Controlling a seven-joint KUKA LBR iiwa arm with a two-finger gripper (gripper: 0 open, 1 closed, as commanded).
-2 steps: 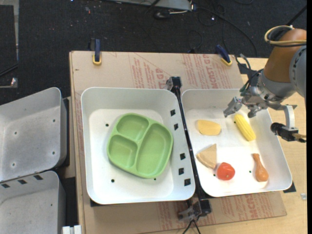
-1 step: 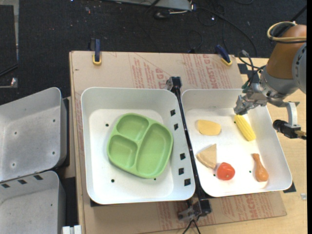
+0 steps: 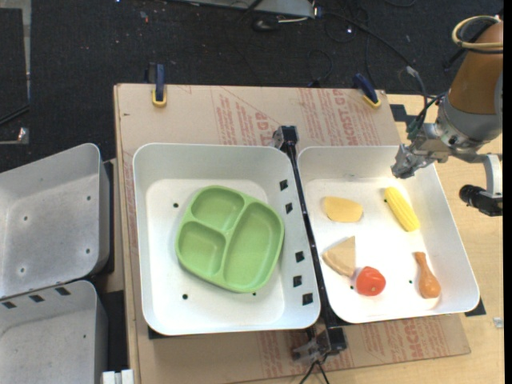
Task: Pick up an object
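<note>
Glossy yellow ridged corn cob (image 3: 401, 208)

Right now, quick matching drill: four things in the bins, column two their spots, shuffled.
1. green plate
2. corn cob
3. tomato
4. drumstick

A. right bin, front, touching the sandwich wedge
B. left bin, middle
C. right bin, front right corner
D. right bin, back, nearest the gripper

Pairs: 1-B, 2-D, 3-A, 4-C
</note>
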